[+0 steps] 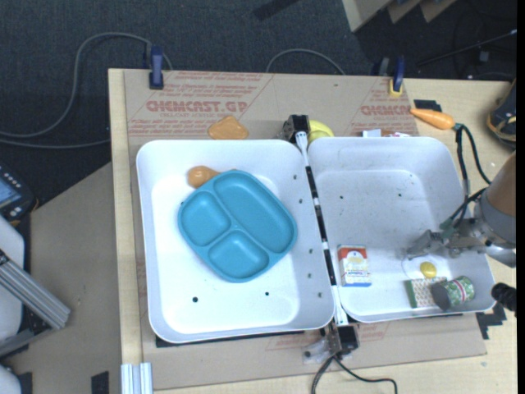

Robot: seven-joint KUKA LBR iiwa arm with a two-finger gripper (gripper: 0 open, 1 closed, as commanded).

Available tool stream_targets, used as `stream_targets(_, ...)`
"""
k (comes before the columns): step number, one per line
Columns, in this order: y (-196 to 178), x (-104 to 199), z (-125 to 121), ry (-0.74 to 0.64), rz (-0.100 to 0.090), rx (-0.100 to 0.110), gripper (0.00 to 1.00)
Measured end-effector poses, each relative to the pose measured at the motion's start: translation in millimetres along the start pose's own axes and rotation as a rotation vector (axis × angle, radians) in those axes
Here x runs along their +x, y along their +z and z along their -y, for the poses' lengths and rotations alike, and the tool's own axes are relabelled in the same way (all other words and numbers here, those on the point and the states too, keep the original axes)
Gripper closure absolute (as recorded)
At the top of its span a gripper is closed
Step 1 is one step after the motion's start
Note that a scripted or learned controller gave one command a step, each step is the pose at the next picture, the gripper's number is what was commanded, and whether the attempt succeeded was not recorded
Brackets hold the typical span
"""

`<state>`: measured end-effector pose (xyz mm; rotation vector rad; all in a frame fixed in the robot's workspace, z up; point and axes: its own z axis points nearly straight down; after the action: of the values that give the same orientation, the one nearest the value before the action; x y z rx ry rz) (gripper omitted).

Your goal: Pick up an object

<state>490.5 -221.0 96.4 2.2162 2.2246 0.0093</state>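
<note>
My gripper (428, 244) reaches in from the right and hangs low over the right bin (377, 179), near its front right part. Just below it lies a small yellow object (428, 269). A red and white box (354, 267) lies to the left of that, by the bin's left wall. At the front right corner a grey and green can (456, 292) lies on its side next to a small patterned card (418, 293). Nothing shows between the gripper and these objects.
The left bin (164, 286) holds a blue divided plate (238, 224) with an orange lump (199, 175) at its far left edge. Behind the bins on the bench lie an orange piece (227, 128), a yellow object (320, 130) and an orange carrot-like item (432, 119).
</note>
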Motion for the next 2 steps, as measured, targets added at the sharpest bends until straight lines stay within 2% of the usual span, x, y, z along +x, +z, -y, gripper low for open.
stream_targets(1, -87.3, -2.4, -89.4, -0.002, 0.010, -0.010, 0.00)
stream_targets(2, -29.5, 26.6, -156.1, -0.001, 0.006, -0.002, 0.00)
